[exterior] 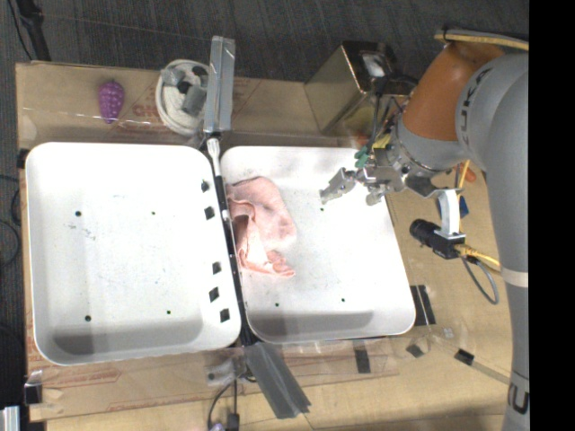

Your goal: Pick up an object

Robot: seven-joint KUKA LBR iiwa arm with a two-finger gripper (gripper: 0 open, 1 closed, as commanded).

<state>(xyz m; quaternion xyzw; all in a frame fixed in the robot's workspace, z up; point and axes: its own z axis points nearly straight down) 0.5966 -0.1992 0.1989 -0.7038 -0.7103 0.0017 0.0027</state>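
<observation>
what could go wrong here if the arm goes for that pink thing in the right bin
1. The pink object lies against the divider on the right bin's left side; a finger coming down there may strike the wall instead of closing round it.
2. It looks soft and crumpled, so a pinch might catch a fold and slip.
3. The gripper sits well to the object's right, so it must travel across before descending.

Crumpled pink cloth [261, 224] lies against right bin's [359, 268] left wall.
</observation>
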